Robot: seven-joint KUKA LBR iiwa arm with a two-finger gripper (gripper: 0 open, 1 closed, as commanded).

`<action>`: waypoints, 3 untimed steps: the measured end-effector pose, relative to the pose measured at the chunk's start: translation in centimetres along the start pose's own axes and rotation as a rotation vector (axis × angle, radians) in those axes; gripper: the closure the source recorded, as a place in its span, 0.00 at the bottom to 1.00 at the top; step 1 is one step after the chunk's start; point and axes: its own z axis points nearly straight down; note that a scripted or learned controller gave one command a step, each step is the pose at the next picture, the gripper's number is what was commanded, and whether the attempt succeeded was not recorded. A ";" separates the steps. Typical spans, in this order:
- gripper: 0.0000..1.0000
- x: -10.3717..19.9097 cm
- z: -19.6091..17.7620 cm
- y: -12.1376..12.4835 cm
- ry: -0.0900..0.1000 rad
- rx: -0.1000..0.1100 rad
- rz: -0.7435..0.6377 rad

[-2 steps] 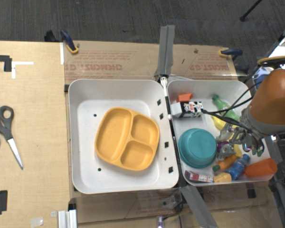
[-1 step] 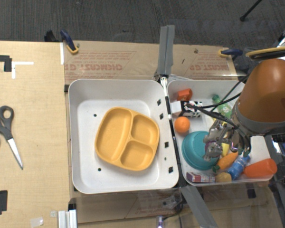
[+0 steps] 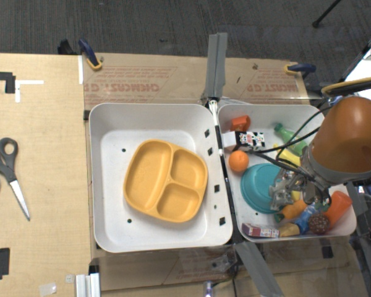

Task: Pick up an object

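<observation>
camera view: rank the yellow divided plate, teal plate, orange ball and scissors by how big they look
1. yellow divided plate
2. teal plate, partly covered
3. scissors, long but thin, so unsure against the teal plate
4. orange ball

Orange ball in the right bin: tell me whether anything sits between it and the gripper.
The teal plate lies between them: the orange ball rests at its upper left rim, and the gripper hangs over its right side. Nothing covers the ball.

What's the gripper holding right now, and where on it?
Cannot be told. The gripper is down in the right bin over the teal plate, amid clutter; no item visibly sits in it.
</observation>
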 end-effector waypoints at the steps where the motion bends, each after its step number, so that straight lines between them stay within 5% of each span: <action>1: 1.00 -0.3 -0.1 1.7 -0.021 0.010 -0.845; 2: 1.00 -0.5 -0.9 -0.8 0.013 -0.013 -1.369; 3: 1.00 -3.0 0.6 -2.5 0.002 0.004 -0.887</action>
